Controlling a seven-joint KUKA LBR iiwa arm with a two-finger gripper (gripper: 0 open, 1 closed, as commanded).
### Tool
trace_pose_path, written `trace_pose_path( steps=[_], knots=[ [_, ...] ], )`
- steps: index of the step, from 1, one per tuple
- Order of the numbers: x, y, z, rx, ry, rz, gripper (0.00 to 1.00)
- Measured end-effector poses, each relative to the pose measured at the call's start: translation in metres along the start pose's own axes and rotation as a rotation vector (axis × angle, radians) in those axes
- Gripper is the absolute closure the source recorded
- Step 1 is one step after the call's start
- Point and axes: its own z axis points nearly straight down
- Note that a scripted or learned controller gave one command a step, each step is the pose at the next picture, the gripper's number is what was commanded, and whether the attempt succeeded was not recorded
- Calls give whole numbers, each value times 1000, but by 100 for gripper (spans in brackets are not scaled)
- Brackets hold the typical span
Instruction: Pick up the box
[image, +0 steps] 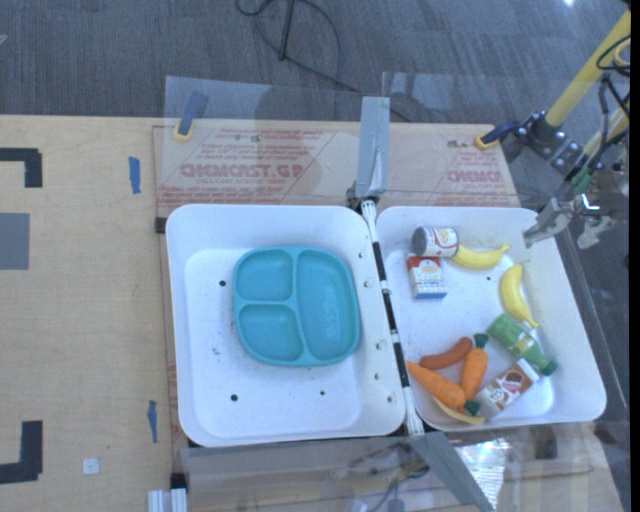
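Gripper (572, 214) hovers at the right bin's upper right rim, metal fingers hard to resolve against the clutter, so can't tell how it is set; nothing visible in it. Judgement: task barely begun, approach, grasp and lift all left.

Near to far in the right shallow white bin (585, 385): small white-and-red carton with a brown picture panel (506, 389) at the front edge, lying tilted, touching a yellow banana-like piece under it. Just left, 2 orange toy carrots (436, 384) and a reddish sausage (446, 354). Green plastic bottle (521, 343) beside the carton. Yellow banana (514, 295) mid-bin, a 2nd banana (478, 256) further back.

Target as I read it: small red, white and blue cardboard box (428, 277), lying flat near the bin's left wall, clear of the gripper, untouched. Silver can (435, 241) sits just behind it, nearly touching.

Left white bin (190, 330) holds a teal 3-compartment plastic plate (296, 305).
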Motion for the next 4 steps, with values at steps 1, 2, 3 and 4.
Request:
trace_pose_path(
  steps=[1,2,3,4],
  knots=[
    [0,1,-10,-2,-2,-1,100],
    [-17,41,78,0,-1,38,100],
    [22,77,97,-4,-2,98,100],
    [36,76,-8,-3,-2,188,100]
  ],
)
